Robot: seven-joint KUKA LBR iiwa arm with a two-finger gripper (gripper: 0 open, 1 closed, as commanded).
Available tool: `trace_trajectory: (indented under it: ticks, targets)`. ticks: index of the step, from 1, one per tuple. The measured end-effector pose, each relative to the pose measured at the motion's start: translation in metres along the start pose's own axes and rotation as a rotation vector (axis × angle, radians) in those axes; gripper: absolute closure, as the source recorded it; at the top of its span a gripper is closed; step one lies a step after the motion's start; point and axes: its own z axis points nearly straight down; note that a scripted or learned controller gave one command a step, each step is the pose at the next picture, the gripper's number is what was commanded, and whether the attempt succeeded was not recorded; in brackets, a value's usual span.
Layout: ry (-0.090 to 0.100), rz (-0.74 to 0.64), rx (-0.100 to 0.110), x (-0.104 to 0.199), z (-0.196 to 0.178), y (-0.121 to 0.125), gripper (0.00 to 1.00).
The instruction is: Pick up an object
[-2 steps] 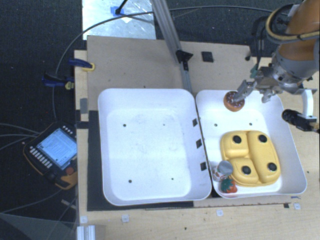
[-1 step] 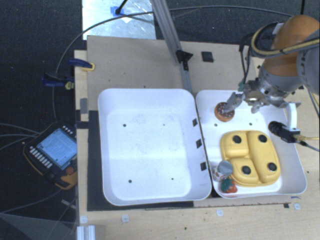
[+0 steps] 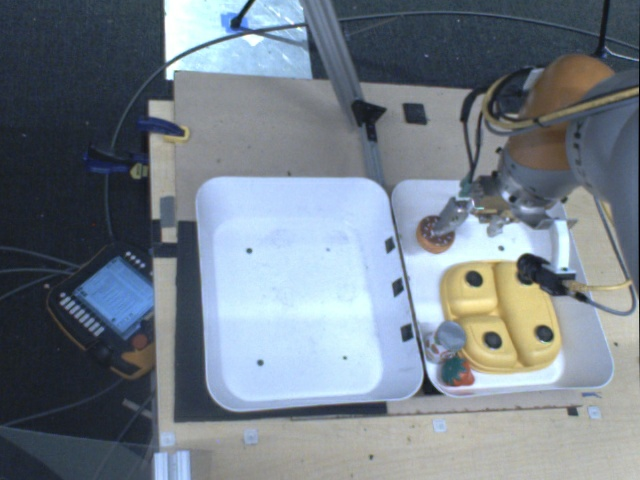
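Camera view shows the grey arm (image 3: pixel 590 128) reaching in from the right over the right bin (image 3: pixel 590 363), its orange band above the wrist. The gripper (image 3: pixel 447 218) hangs low at that bin's upper left, directly over a small round brown object (image 3: pixel 434 236), which sits on the bin floor near the wall shared with the left bin (image 3: pixel 290 288). Whether the jaws are wide or narrow cannot be told, nor whether they touch the brown object. A yellow moulded tray (image 3: pixel 498 313) lies in the lower middle of the right bin. Just beside its lower left corner lie a small grey-topped item (image 3: pixel 447 336) and a red and green piece (image 3: pixel 457 371). Both bins rest on the bench (image 3: pixel 260 128).
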Motion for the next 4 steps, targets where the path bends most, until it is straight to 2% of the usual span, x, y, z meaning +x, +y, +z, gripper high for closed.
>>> trace_trajectory:
  ticks: [1, 2, 3, 4]
  targets:
    - [0.0, 0.001, 0.001, 0.0, 0.052, 0.0, 0.0]
    - [0.0, 0.001, -0.005, 0.0, 0.037, 0.002, 1.0]
    - [-0.001, 0.002, -0.007, -0.008, -0.022, 0.001, 1.0]
    - [0.0, -0.002, -0.005, -0.008, -0.062, 0.002, 1.0]
